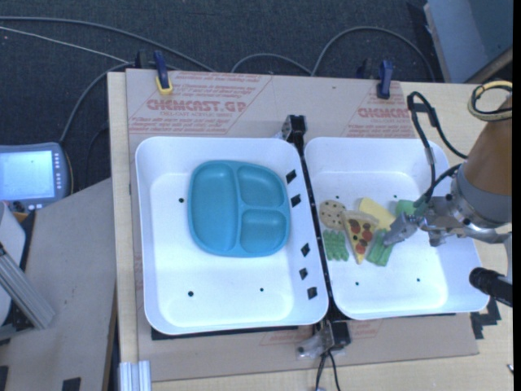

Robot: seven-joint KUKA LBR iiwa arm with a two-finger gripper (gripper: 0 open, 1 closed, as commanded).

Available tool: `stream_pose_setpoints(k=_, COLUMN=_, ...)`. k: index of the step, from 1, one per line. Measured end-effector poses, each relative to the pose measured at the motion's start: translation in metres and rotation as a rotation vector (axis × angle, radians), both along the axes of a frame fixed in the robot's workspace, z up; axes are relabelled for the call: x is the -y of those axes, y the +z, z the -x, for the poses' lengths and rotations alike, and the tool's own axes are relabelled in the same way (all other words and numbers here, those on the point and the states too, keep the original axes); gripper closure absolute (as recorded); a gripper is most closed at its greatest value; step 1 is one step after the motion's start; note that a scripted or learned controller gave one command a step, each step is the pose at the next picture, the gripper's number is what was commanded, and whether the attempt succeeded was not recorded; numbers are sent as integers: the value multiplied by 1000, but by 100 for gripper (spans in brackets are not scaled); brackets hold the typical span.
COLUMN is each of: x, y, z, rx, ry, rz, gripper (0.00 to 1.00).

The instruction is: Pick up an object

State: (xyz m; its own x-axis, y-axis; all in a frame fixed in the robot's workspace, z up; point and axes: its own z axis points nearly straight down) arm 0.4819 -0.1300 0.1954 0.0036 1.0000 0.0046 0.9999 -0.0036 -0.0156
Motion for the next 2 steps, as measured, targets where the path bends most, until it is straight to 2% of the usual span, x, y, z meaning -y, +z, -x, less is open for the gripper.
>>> stream_pose_setpoints(k=1, x=0, y=6, z=-3, rx=13, ry=4, rz=3, gripper=0)
stream_pose_setpoints(k=2, x=1, y=-56, z=1, rx=8, ry=2, rz=1, gripper=0)
